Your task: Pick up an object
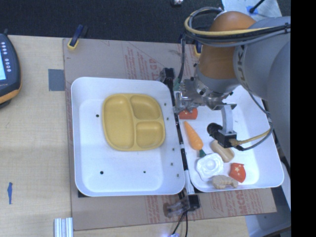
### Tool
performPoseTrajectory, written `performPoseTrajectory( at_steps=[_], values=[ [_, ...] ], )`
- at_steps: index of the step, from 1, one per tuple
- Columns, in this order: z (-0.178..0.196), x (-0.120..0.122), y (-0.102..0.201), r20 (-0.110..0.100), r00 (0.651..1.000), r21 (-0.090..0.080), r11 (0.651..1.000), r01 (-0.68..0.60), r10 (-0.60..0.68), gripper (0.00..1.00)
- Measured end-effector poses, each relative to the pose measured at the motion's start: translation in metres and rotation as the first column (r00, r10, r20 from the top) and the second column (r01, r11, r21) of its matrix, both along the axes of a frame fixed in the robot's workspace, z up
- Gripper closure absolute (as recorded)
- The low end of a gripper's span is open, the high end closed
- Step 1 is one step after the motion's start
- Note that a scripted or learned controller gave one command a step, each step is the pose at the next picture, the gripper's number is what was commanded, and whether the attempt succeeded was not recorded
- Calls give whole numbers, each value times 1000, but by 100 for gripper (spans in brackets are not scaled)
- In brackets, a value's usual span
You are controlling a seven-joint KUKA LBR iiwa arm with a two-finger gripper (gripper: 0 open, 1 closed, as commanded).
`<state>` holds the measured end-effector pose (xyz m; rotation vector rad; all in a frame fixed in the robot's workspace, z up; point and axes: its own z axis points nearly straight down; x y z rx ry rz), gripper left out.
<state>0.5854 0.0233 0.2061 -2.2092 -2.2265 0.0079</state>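
Observation:
My gripper hangs low over the left side of the right bin, close to the wall between the two bins. Just below it lies a small red toy food, partly hidden by the gripper's body; whether they touch cannot be made out. An orange carrot lies in front of the red piece. Further forward are a tan roll, a white fried egg, a red strawberry-like piece and a tan biscuit.
The left bin holds a yellow divided plate. The arm's grey body and orange band cover the back of the right bin. A black cable loops beside the roll. A handheld pendant lies at the bench's far left.

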Motion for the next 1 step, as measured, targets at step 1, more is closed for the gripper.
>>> performPoseTrajectory(
  at_steps=[1],
  values=[
    [-15,22,-22,5,1000,-2,1000,5,-5,100]
  ],
)
